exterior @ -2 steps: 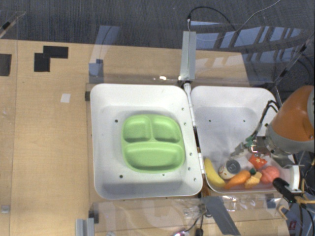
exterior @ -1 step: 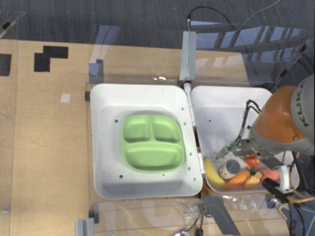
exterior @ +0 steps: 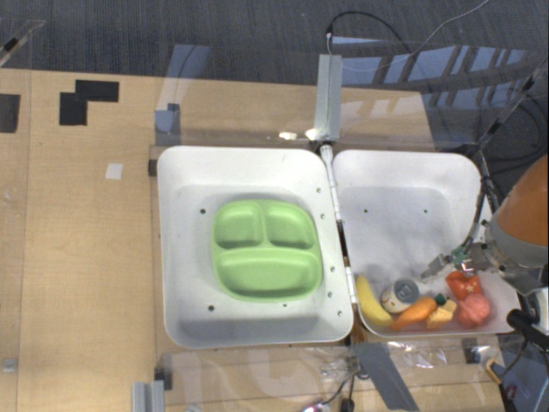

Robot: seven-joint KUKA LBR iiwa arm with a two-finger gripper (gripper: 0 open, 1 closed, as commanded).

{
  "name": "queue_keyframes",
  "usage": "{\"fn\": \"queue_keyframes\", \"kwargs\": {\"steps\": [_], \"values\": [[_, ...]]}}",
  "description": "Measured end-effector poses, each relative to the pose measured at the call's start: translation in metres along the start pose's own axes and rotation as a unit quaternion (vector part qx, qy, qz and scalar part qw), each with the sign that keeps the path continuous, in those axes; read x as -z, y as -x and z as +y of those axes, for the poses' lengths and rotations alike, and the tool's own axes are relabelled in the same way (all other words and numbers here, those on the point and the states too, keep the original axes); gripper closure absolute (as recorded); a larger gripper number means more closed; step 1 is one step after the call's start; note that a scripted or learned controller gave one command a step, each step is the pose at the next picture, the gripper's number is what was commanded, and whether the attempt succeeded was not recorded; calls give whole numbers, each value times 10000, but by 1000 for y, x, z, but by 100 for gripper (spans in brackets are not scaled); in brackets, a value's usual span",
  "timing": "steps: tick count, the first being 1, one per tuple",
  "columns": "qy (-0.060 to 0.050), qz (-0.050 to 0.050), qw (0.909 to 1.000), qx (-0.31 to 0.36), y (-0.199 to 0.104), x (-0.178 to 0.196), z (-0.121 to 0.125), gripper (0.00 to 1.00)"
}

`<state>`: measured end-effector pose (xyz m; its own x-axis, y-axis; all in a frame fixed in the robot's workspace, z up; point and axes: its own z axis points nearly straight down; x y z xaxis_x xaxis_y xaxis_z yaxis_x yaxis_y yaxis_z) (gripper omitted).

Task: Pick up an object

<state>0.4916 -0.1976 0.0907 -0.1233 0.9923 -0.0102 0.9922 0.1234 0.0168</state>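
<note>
Toy foods lie in a cluster at the front right corner of the right bin (exterior: 403, 187). Among them are a yellow banana (exterior: 369, 299), a small round can (exterior: 400, 293), an orange carrot (exterior: 413, 312), a yellow chunk (exterior: 441, 315), a red tomato (exterior: 464, 285) and a pinkish-red fruit (exterior: 473, 311). My gripper (exterior: 453, 262) reaches in from the right and hangs low, just above the tomato and to the right of the can. Nothing can be seen held in it.
The left bin (exterior: 180, 230) holds a green divided plate (exterior: 266, 249). A metal divider rail (exterior: 339, 230) runs between the bins. The arm's orange band (exterior: 525, 213) hangs over the right bin's right wall. Cables trail at the back right.
</note>
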Motion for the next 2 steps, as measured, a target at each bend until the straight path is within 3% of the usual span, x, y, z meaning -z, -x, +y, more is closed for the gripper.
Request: {"fn": "queue_keyframes", "kwargs": {"steps": [1,2], "values": [[26,9,10000,7,-2,12,3,100],[5,11,9941,1085,-62,1,26,100]]}}
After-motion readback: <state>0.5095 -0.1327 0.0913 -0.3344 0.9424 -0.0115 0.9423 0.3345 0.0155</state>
